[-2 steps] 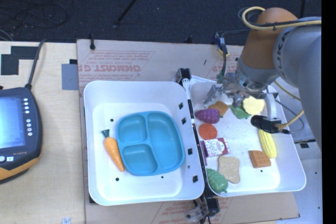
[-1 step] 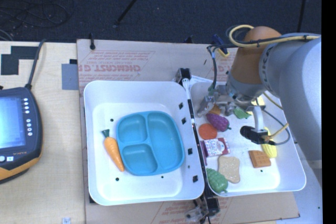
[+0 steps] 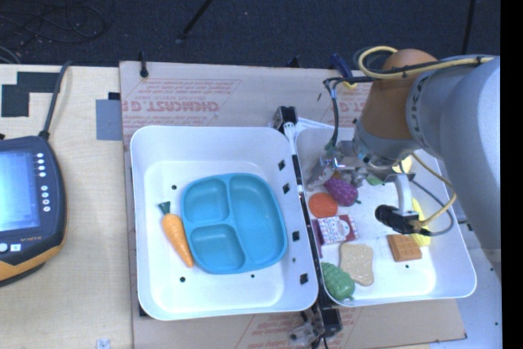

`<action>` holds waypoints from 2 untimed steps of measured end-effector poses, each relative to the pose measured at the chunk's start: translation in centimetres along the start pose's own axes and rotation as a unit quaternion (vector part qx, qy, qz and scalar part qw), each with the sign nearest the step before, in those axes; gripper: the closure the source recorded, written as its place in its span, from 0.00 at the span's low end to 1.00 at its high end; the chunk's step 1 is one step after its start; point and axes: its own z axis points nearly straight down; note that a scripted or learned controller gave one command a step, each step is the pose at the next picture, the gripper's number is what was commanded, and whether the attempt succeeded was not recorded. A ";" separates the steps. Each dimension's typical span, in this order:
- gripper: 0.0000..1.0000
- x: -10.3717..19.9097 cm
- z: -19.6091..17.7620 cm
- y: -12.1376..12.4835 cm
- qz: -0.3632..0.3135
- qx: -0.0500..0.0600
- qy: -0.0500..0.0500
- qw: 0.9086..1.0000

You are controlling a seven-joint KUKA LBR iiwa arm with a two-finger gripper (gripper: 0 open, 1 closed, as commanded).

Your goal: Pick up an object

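table (image 3: 82, 106): pale wood under a brown cardboard sheet (image 3: 180, 98), dark floor with cables behind.
near right bin (image 3: 445, 282): green leafy toy (image 3: 337, 280) at the front edge, beige bread slice (image 3: 357, 263) touching it, brown cracker (image 3: 404, 247) off to the right.
middle right bin: small red-and-white packet (image 3: 333, 230), print too small to read; orange-red round toy (image 3: 324, 205) just behind it.
task's thing (judged): purple grape bunch (image 3: 343, 190), lying in the far left part of the right bin, touching or nearly touching the orange-red toy.
key relation: grapes sit just below and a shade left of the jaws (image 3: 341, 169) as viewed, almost directly under; bunch roughly round, long axis hard to tell.
jaws state: cannot tell whether wide or narrow, blurred and hidden by the wrist; nothing seen held.
arm (image 3: 441, 106): sole arm, entering from the right, orange band above the wrist.
left bin (image 3: 147, 176): blue divided tray (image 3: 231, 222), carrot (image 3: 176, 236) just beside its left edge, well apart from the jaws.
writing: red mirrored print on the cardboard, looks like "chemcast gp", not certain.
far left: teach pendant (image 3: 24, 200), screen lit, text unreadable.
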 end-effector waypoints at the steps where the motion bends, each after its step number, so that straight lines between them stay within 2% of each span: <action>1: 1.00 0.0 -0.8 0.1 0.000 0.001 0.001 1.000; 2: 0.00 0.0 -0.8 0.1 0.001 0.001 0.001 1.000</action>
